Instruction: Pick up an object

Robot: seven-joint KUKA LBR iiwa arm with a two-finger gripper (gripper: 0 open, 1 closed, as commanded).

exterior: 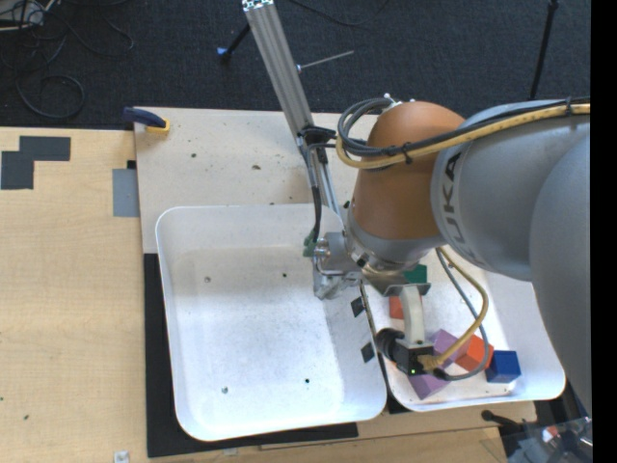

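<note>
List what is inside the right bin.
In the right bin: a blue block, an orange block, purple pieces, a red piece and something green. The arm covers the rest of that bin.

A light wooden tabletop [67,287] is seen under two white bins. The left bin [193,394] is speckled with dark dots. A blue and yellow clamp [147,119] is fixed at the tabletop's far edge. Black cables [48,27] are spread over the dark floor [434,27].
</note>
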